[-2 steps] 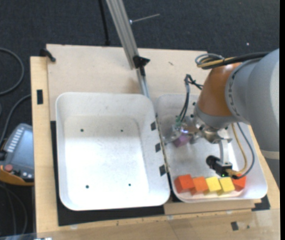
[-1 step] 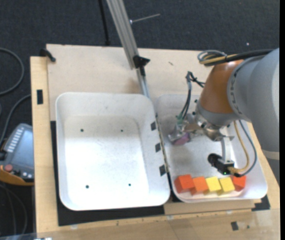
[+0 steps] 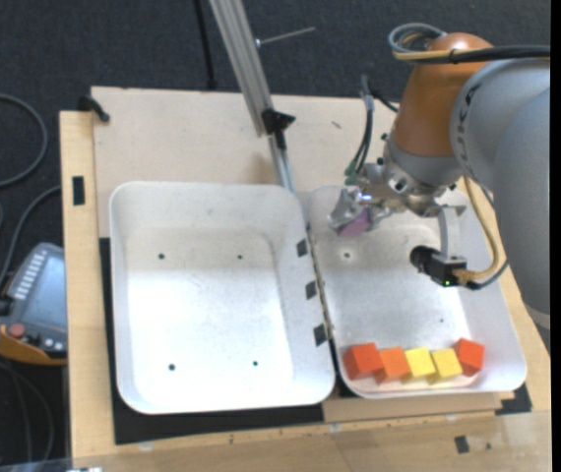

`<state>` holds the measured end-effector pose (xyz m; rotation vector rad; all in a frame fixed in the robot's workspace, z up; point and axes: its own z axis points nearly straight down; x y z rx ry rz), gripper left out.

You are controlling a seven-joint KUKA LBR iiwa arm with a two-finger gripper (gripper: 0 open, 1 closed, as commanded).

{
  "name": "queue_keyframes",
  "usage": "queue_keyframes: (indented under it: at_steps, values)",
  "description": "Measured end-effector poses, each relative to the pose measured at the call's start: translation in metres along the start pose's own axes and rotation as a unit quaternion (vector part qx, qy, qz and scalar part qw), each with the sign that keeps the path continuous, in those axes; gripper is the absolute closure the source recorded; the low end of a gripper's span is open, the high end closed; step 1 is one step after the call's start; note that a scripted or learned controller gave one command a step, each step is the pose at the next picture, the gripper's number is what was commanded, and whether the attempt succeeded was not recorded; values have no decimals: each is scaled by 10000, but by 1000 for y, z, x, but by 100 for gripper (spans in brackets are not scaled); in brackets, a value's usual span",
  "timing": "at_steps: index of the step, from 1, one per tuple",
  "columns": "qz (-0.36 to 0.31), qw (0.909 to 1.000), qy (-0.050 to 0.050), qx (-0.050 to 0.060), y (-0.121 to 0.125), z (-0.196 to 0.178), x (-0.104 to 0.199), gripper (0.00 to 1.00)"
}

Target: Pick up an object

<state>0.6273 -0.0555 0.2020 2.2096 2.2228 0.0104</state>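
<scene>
A small mauve object [image 3: 353, 223] is seen at the end effector [image 3: 351, 214], raised over the far left of the right smooth white plastic bin [image 3: 502, 327], though a true grip cannot be told. A row of matte orange and yellow blocks [image 3: 413, 360] is left along the near wall

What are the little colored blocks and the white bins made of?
The blocks, orange, yellow and red, look like painted wood or foam: matte faces, crisp edges, though the view leaves it open. The right bin and left bin look like thin molded plastic: smooth, white, rounded corners, faint speckles.
</scene>
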Motion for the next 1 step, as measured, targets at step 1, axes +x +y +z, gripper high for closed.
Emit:
queue_keyframes:
  at_steps: [1]
  values:
    - [-9,10000,13,57,-19,4,67,100]
